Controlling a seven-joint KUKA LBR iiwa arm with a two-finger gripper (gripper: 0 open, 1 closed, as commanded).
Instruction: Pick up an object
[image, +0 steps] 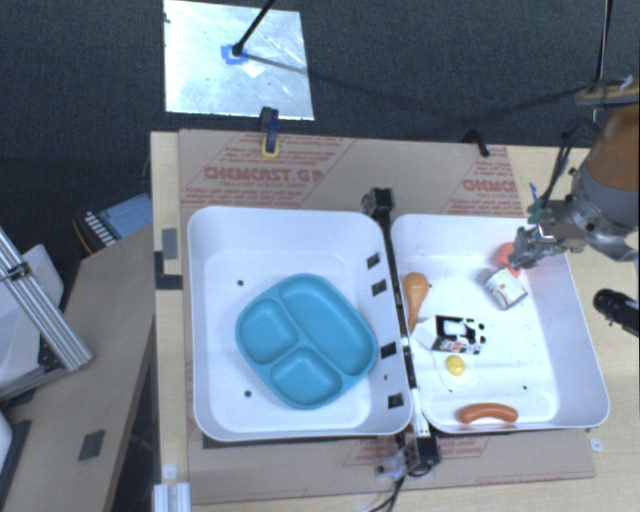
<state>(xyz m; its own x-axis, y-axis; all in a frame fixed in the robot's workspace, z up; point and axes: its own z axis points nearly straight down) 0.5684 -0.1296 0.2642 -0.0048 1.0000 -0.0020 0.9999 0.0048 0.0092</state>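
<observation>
Small can (506, 288) lay tipped in the right bin (575, 330), just under the pincer (522, 252). I could not tell the pincer's state. Blue tray (305, 340) sat in the left bin (215, 260).

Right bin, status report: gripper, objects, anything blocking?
Gripper over right bin, far corner. Small can just beneath, not held. Sausage, egg nearer front. Nothing blocking.
</observation>
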